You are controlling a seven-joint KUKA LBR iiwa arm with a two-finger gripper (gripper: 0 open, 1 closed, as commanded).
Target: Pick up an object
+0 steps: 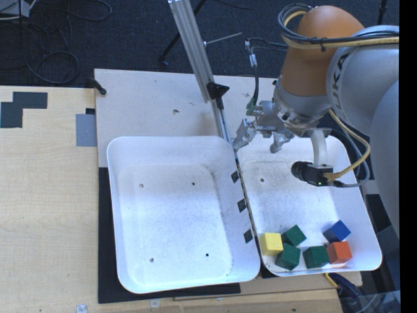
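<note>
Coloured blocks (pixel 306 245) in right bin's near corner, end effector (pixel 259 137) well apart

Bright even light, soft shadows, slightly grainy

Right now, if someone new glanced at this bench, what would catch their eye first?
Probably the big grey arm with its orange band, reaching in from the right, its hand hanging over the far end of the right bin. Next, the coloured blocks clustered at that bin's near edge: a yellow block, three green blocks, a blue block, an orange block.
</note>
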